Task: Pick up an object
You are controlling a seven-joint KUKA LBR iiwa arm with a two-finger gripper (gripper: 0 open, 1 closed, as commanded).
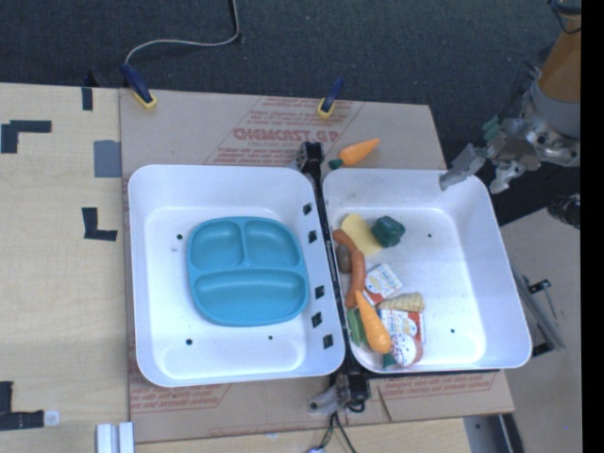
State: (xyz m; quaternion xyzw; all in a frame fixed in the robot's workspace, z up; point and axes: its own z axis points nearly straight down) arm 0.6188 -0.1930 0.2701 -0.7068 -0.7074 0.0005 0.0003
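Jaws unreadable from here; gripper [477, 163] hovers off right bin's [472, 281] far right corner. Approach stage: it must reach toy food [377, 295] along the bin's left edge.

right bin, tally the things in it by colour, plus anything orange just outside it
In the right bin:
orange carrot: 1
yellow piece: 1
dark green piece: 1
brown sausage: 1
pale printed packs: about 3, overlapping, hard to separate
Outside, on the cardboard:
orange carrot: 1
Total: about 8
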